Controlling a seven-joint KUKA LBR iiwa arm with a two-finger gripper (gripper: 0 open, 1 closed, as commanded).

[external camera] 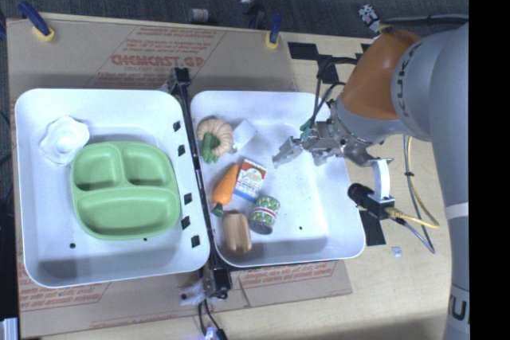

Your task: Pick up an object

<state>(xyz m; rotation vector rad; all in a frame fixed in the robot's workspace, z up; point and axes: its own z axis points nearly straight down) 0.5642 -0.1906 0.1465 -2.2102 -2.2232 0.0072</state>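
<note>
Thick grey rounded metal arm (442, 84), glossy orange band (378, 76) above wrist. Below the band, a small grey metal two-finger gripper (288, 153) with thin black cables looping beside it. A black block, white bracket and yellow cable sit just beneath the wrist.

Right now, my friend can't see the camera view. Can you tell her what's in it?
A grey robot arm's gripper hovers over the right white bin, near a toy carrot, small carton, can and pumpkin. The left bin holds a green divided plate.
</note>
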